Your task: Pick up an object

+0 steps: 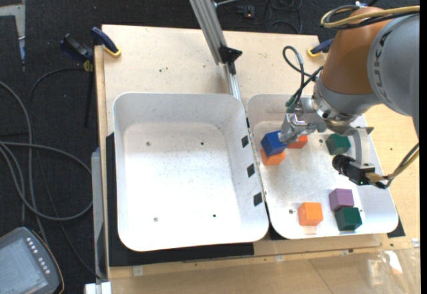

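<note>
the arm is seen reaching in from the right over the right bin (383, 209). the gripper (288, 137) is positioned low near the bin's far-left corner, just beside a blue block (272, 143). whether its claw is apart or together cannot be told; no object is seen between the fingers. the blue block is stacked on or overlapping an orange block (273, 157) close to the bin's left wall. a small red-orange piece (297, 142) is seen just right of the gripper. a green block (339, 144) is located toward the far-right side, partly covered by the arm's hardware. near the front edge, an orange cube (309, 213), a purple cube (341, 198) and a dark green cube (348, 218) are grouped, the purple touching the dark green. the left bin (127, 113) is alongside, touching the right bin.
</note>
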{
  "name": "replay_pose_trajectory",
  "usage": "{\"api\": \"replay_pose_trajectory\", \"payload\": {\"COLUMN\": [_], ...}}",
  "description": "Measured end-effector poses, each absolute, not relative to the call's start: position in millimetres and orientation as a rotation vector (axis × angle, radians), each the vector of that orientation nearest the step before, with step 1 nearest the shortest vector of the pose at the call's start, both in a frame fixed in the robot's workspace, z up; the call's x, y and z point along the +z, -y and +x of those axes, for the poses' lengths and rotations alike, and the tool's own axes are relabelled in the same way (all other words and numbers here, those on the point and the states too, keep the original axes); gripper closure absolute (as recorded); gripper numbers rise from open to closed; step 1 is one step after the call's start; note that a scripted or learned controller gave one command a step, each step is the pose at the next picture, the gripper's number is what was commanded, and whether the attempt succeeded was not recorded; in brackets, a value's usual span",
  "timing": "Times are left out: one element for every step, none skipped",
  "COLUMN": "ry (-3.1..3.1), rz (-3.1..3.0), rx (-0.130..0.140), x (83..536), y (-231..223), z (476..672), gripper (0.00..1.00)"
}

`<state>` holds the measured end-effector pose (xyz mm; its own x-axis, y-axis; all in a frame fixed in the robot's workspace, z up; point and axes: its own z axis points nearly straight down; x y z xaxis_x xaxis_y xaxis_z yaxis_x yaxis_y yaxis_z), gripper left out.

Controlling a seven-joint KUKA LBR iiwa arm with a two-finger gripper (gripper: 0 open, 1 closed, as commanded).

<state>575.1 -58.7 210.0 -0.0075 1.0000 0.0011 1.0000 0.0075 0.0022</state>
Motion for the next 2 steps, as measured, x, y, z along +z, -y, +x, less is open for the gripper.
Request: {"api": "replay_pose_trajectory", "payload": {"ry": [-2.230, -2.229], "rz": [2.211, 2.211], "rx": [0.006, 0.007], "x": [222.6, 233.3], "y": [0.8, -54.0], "z": [595.4, 622.1], "gripper": [1.00, 1.00]}}
